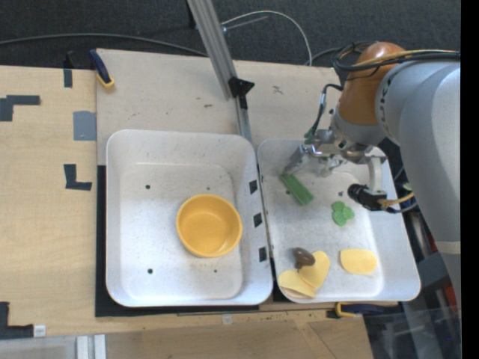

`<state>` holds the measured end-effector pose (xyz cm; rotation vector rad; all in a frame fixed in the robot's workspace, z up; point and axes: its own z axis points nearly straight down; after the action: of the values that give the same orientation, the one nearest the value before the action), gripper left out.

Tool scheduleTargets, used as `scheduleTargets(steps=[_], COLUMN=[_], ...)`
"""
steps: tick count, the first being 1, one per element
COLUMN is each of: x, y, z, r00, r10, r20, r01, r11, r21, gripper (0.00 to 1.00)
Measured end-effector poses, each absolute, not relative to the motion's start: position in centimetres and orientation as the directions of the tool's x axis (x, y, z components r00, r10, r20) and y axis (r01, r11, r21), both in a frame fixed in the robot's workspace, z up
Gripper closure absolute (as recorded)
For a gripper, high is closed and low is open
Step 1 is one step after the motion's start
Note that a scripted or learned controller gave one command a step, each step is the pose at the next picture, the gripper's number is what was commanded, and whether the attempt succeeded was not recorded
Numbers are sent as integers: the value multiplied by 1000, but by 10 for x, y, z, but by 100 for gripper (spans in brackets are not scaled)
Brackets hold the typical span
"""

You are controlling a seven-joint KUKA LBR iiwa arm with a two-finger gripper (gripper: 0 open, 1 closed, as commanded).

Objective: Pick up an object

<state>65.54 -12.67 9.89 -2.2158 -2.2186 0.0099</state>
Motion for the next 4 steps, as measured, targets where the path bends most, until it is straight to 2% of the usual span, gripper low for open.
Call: scheduleTargets(steps=[1,2,3,4], x=[658,658,659,633], y=[-126,-129,-129,-75], z=[113,177,230,221], r00=[-3,-1,-1,-5], r10=[1000,1000,1000,1000], r20=[0,-1,-1,2], r01=[1000,1000,1000,1000], r11=[3,1,1,5], r21=[-2,6,5,-3], gripper=[100,100,100,100])
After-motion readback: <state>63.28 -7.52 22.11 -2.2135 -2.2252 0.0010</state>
